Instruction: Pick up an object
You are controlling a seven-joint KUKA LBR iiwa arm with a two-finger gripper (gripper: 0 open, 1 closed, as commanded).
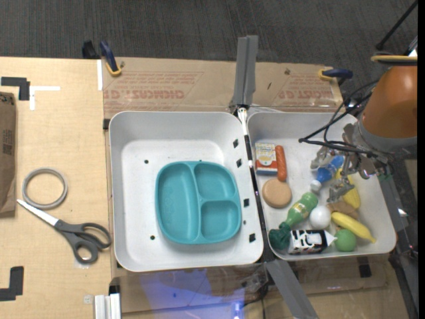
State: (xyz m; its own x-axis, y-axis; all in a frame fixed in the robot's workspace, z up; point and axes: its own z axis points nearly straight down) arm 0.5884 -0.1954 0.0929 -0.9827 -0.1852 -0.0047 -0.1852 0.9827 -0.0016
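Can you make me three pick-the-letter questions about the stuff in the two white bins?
1. Where is the teal tray?
A. in the left bin
B. in the right bin
C. on the cardboard

2. What colour is the carrot-shaped toy beside the small box?
A. blue
B. orange
C. white

3. How is the scissors lying?
A. standing in a bin
B. held by the arm
C. flat on the bench, left of the bins

Answers:
1. A, it sits in the left bin's middle.
2. B, its long body is orange.
3. C, it rests below the tape roll.
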